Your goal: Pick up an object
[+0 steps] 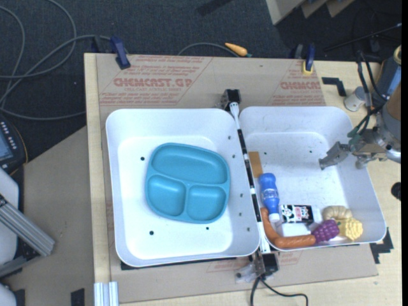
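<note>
Objects for picking lie crowded in the near corner of the right bin [299, 123]: a blue bottle [268, 195], an orange sausage-like toy [284, 236], a small black-and-white box [297, 213], a purple grape cluster [326, 230] and a yellow piece [347, 225].

We see the hand [344, 153] above the right side of this bin, near its right wall and well apart from the pile. Its fingers seem spread, with nothing between them, but they are small and we judge this with care.

In our view, the main danger is the crowding. The things touch or almost touch each other, so a finger can land on a neighbour and push the target away, or close on two things at once. The pile also sits close to the near wall and to the middle rim, where a finger may hit the plastic.

Open room exists in the far half of the right bin. The left bin [127, 171] carries a blue divided plate [187, 181], far from the hand.
</note>
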`<state>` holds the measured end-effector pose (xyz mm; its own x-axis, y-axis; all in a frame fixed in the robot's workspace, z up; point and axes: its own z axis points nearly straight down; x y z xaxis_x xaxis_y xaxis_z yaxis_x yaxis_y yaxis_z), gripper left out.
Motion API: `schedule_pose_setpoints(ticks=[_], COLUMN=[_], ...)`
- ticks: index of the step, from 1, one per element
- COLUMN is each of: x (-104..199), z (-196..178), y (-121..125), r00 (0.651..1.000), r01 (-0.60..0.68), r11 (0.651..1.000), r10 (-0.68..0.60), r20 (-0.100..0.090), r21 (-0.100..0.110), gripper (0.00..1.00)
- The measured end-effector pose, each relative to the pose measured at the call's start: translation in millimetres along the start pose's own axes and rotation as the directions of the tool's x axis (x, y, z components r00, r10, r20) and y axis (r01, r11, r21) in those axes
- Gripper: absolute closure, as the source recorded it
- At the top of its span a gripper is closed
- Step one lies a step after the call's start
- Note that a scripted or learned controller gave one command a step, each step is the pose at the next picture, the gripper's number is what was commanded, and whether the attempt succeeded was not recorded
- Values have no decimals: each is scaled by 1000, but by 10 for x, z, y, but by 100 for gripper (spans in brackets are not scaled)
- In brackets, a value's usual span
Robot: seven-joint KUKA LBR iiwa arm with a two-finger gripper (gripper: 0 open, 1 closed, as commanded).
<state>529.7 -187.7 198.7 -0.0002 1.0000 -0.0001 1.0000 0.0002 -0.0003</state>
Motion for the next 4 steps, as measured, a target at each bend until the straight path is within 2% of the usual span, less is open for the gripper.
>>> schedule_pose_setpoints(ticks=[1,2,3,4], x=[811,-250,1267,901], z=[999,1137,67,394], y=[437,1064,784,137], r00=[1000,1000,1000,1000], r01=[9,-4,14,-4], r11=[1000,1000,1000,1000], r10=[-9,4,-14,4], r20=[-7,2,-5,-2], r21=[9,-6,-10,8], gripper=[0,0,0,0])
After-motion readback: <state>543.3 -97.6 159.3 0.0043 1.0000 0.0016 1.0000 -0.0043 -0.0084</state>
